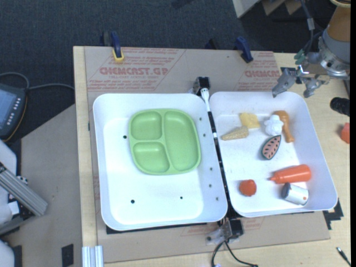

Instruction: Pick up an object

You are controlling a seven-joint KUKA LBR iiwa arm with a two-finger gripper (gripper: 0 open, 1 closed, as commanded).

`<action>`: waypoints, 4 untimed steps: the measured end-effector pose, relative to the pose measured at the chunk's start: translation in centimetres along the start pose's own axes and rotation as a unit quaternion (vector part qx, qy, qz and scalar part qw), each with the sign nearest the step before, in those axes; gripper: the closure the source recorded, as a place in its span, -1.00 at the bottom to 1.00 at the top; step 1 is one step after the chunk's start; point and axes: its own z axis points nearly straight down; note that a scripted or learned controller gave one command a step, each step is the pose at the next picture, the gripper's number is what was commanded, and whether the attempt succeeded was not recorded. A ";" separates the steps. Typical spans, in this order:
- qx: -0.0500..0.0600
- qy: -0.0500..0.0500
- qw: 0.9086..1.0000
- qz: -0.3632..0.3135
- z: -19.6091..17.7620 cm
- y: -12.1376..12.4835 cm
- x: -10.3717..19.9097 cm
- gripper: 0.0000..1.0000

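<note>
At the near edge of the right bin [320, 149] lay a silver can [295, 194] and a red tomato [247, 187], with an orange bottle [291, 174] just beyond. The green tray [164, 141] sat in the left bin [105, 166]. Farthest, the gripper [296, 85] hovered above the right bin's far rim, fingers spread apart, nothing between them.

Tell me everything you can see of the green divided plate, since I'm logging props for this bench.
The green divided plate is pale green, looks like smooth plastic, and has rounded corners. It has three compartments: two smaller ones stacked on its left side and one long one on its right. It lies flat and right way up in the upper middle of the left white bin, slightly rotated. Nothing lies in it, and it touches only the bin floor.
</note>
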 end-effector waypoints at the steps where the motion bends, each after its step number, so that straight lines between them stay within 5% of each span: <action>1: -0.007 -0.001 1.000 -0.002 -1.0 0.2 0.1 -1.00; 4: -0.010 -0.001 1.000 -0.002 15.4 0.2 0.5 -1.00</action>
